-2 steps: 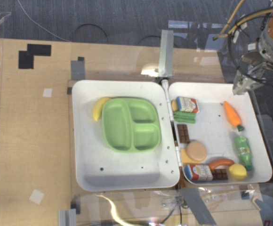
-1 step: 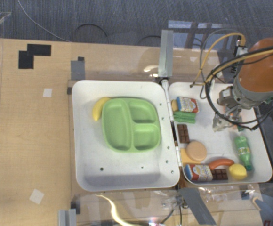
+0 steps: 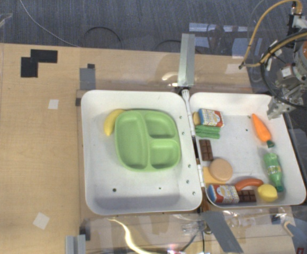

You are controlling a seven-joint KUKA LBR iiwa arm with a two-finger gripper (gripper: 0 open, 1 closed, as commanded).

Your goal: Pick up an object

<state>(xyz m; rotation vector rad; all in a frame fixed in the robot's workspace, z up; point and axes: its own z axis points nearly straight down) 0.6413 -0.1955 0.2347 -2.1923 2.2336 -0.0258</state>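
Stock on my remote view, two white bins side by side. Left bin (image 3: 98, 189): one green divided tray (image 3: 145, 139), one banana (image 3: 111, 121) tucked against the tray's upper-left edge. Right bin (image 3: 243, 142): one carrot (image 3: 261, 128), one green bottle (image 3: 273, 169), one lemon (image 3: 268, 193), one sausage (image 3: 247, 183), one round bun (image 3: 220, 169), two small cartons (image 3: 210, 118) (image 3: 225, 194), assorted chocolate and green bars along the divider side. Gripper (image 3: 278, 107): poised over the upper-right corner of the right bin, nothing between its fingers that I can make out; whether those fingers stand open or closed I cannot tell from this slant. Nearest candidate, by my reckoning, is the carrot, lying just below and slightly left of the gripper in the camera view, close to the bin's right wall. Its long axis runs from upper left to lower right, green stub at the lower end. I judge that a short descent with the fingers set across that axis would suit; the nearby wall leaves little margin on the outer side.
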